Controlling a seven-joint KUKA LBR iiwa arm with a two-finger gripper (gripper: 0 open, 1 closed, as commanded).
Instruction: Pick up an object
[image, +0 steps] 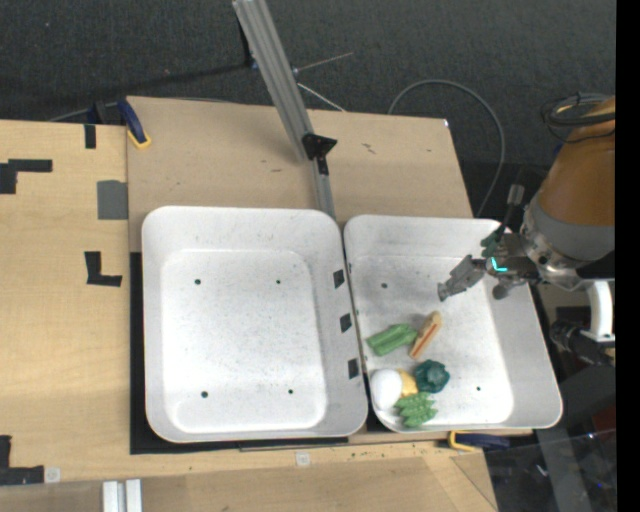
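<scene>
Several small objects lie in the lower part of the right bin (520, 360): a green oblong piece (390, 338), a tan-orange stick (427, 335), a dark teal lump (432, 376), a white ball (386, 384) with a small yellow piece (408, 384) beside it, and a knobbly green piece (416, 408). My gripper (473, 289) hangs over the bin's upper right part, above and to the right of the stick. Its fingers stand apart, open, with nothing between them. The grey arm with its orange band (585, 180) comes in from the right.
The left bin (240, 320) lies beside the right one, sharing a raised middle rim (342, 300). A slanted metal pole (285, 85) crosses the bench behind the bins. A cable loops at the back right.
</scene>
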